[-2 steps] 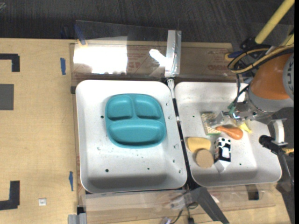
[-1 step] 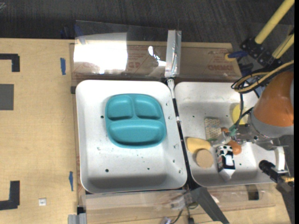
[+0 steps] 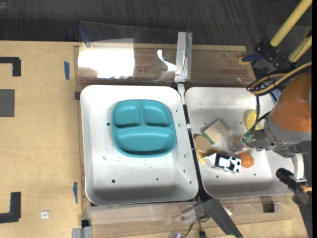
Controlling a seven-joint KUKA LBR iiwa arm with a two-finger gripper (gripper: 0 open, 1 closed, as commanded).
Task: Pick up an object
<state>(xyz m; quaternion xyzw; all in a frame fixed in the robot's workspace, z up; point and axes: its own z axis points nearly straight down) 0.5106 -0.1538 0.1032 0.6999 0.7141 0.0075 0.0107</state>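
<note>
The right bin [image 3: 218,103] holds several small objects: a patterned green-edged sponge-like piece [image 3: 216,131], a tan round piece [image 3: 202,144], a black and white toy [image 3: 225,162], an orange ball-like item [image 3: 246,159] and a yellow item [image 3: 251,118]. My gripper [image 3: 244,141] hangs low over the right part of this bin, just above the orange item and beside the yellow one. The arm's orange band [image 3: 297,108] covers the bin's right side.
The left bin [image 3: 99,133] holds a teal divided plate [image 3: 143,127]. A clear plastic sheet and cardboard stand behind both bins. Yellow poles and cables crowd the upper right corner. The wooden bench stretches to the left.
</note>
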